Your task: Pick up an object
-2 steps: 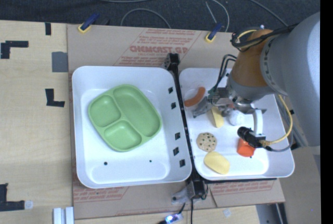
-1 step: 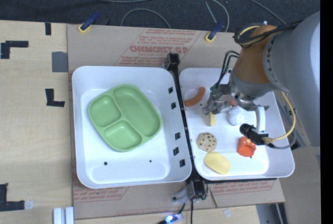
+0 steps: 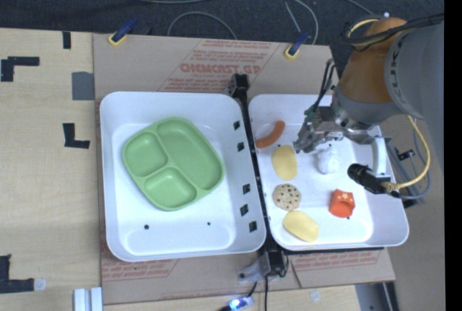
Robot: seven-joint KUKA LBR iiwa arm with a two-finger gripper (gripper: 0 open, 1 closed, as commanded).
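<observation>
The gripper (image 3: 312,138) is hanging over the upper middle of the right bin (image 3: 395,229), with the arm (image 3: 375,75) reaching in from the right; whether its jaws are wide or narrow cannot be told.

Nearest the camera, a yellow lemon-shaped toy (image 3: 300,225) is lying well below the gripper, close to the bin's front rim. A round speckled cookie (image 3: 286,195) is sitting just above it, beside the divider between the bins. A red pepper-like piece (image 3: 342,203) is resting below and to the right of the gripper, with open white floor around it.

A second yellow oval piece (image 3: 284,161) is lying just below and left of the gripper, near it but apart. A small white object (image 3: 328,160) is sitting just below and right of the gripper. An orange-red sausage (image 3: 271,134) is lying left of the gripper, close to the divider.

Far to the left, the left bin (image 3: 115,230) is carrying a green divided plate (image 3: 172,161), with bare floor along its front rim. Behind both bins, cardboard (image 3: 216,64) is lying flat on the bench.
</observation>
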